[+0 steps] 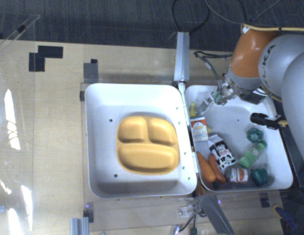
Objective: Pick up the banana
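A small yellow piece that looks like the banana (192, 111) lies against the left wall of the right bin (284, 173), just behind a small carton. Most of it is hidden by the bin divider. My gripper (216, 97) hangs over the back left part of the right bin, right of and slightly behind the banana, and apart from it. Nothing shows in the gripper.
The left bin (98, 131) holds a yellow sectioned tray (147, 143). In the right bin lie a small carton (199, 129), a cow-patterned box (222, 153), a carrot (207, 167), a can (239, 175), a green bottle (252, 154) and other green items. A black part (264, 120) juts in from the right.
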You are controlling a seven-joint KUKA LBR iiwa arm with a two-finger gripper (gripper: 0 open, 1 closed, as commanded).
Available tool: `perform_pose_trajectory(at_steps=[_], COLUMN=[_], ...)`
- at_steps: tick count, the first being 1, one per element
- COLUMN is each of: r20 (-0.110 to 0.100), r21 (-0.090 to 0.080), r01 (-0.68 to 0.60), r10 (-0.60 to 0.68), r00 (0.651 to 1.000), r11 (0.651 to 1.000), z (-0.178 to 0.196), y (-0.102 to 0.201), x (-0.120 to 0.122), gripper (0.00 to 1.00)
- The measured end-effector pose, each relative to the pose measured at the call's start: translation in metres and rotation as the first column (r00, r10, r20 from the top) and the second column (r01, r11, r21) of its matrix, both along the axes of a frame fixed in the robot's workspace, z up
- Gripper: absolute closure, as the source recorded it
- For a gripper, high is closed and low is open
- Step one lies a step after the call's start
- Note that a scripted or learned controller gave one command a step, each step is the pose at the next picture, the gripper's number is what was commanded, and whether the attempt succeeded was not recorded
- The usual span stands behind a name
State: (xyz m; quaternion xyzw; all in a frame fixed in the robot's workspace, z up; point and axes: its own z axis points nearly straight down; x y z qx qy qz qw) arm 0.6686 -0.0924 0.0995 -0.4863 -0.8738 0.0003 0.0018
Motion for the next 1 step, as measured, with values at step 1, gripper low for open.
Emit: perform_pose_trajectory(at_steps=[1], r20=[-0.005], r21=[0.001], r01=[0.004], r10=[-0.004], r00=[1.0], r11=[1.0], z=[-0.0065], y=[-0.003], x=[0.0002], gripper=[0.0])
